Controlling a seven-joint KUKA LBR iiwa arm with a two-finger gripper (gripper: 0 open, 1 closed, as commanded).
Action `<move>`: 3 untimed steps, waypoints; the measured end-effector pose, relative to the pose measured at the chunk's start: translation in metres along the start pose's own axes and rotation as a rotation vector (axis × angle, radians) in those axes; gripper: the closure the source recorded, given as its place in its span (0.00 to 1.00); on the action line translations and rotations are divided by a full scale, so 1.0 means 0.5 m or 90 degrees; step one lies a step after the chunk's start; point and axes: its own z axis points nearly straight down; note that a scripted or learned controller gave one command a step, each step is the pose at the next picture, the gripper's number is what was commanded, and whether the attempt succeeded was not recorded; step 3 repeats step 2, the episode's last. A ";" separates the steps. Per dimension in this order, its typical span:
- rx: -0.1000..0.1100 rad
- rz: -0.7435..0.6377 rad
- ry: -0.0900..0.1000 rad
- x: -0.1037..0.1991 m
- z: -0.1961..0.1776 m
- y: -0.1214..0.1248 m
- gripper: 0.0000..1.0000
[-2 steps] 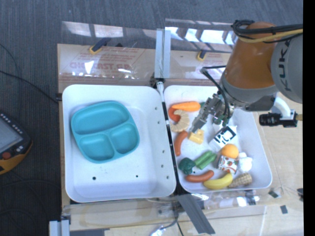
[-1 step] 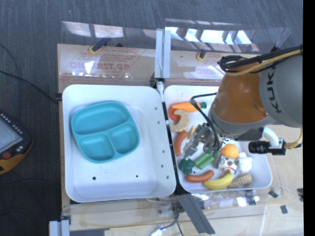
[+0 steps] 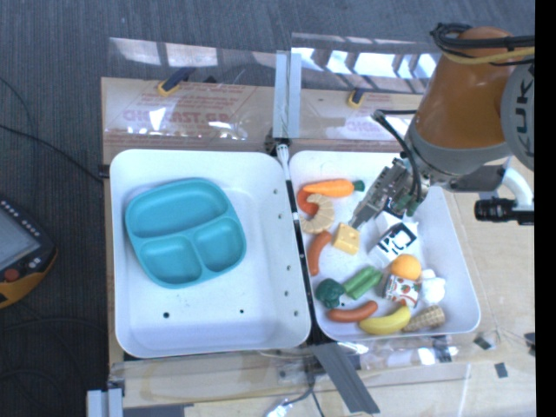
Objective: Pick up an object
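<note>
The arm reaches in from the right over the right bin (image 3: 460,259), its gripper (image 3: 375,200) hanging above the bin's upper middle, just right of the carrot (image 3: 328,187). From this angle it cannot be told whether the fingers are spread or closed, and nothing is seen between them. Below lie a cheese wedge (image 3: 347,239), a black-and-white tag block (image 3: 398,240), an orange (image 3: 405,267), a banana (image 3: 387,321) and a red sausage (image 3: 351,312). The left bin (image 3: 261,181) holds a blue divided plate (image 3: 184,230)
</note>
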 end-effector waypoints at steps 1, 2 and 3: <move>0.000 -0.033 0.000 -0.119 0.164 0.157 1.00; -0.001 -0.020 0.000 -0.095 0.106 0.196 1.00; -0.001 -0.020 0.000 -0.095 0.106 0.196 1.00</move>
